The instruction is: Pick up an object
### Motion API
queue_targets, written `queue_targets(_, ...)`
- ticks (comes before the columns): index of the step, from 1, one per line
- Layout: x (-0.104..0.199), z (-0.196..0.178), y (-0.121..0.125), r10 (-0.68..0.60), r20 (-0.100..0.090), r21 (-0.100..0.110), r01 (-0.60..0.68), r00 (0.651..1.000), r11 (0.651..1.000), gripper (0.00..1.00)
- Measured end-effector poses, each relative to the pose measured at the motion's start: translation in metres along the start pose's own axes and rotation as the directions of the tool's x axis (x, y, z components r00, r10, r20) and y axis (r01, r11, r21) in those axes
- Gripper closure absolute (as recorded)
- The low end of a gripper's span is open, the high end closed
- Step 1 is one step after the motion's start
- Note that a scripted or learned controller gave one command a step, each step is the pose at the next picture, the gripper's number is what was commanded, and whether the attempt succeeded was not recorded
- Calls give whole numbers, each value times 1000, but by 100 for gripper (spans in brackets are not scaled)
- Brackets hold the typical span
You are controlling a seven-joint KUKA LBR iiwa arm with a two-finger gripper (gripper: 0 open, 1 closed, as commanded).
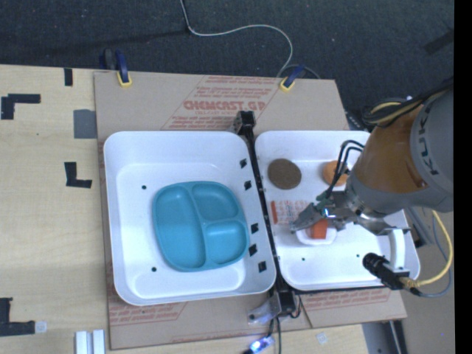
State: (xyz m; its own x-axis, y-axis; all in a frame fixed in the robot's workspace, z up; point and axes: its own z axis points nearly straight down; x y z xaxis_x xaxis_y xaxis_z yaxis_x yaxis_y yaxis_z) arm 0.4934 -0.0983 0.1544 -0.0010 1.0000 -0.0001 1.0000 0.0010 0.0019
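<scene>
In the right bin [332, 271] my gripper [313, 222] is low over a small orange-red object [319, 230] that rests on a white piece [306, 237]. The gripper touches or nearly touches that object; I cannot see whether it holds it. A brown round disc [284, 173] lies at the bin's back left. An orange item [330, 171] sits behind it to the right, partly hidden by the arm. A flat red-striped item [272, 212] lies by the divider.
The left bin [125, 161] holds a blue divided plate [199, 223]. The grey arm with its orange band [387, 161] covers the right bin's right side. A black cable connector [380, 265] hangs over the bin's front right. Clamps hold the cardboard at the back.
</scene>
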Motion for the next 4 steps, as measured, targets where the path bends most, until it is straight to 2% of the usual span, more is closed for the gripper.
queue_targets(2, 0, -94, 2, -1, 1, -2, 1, 1000, 1000, 100)
queue_targets(4, 94, -75, 23, -4, 0, 6, 4, 1000, 1000, 100)
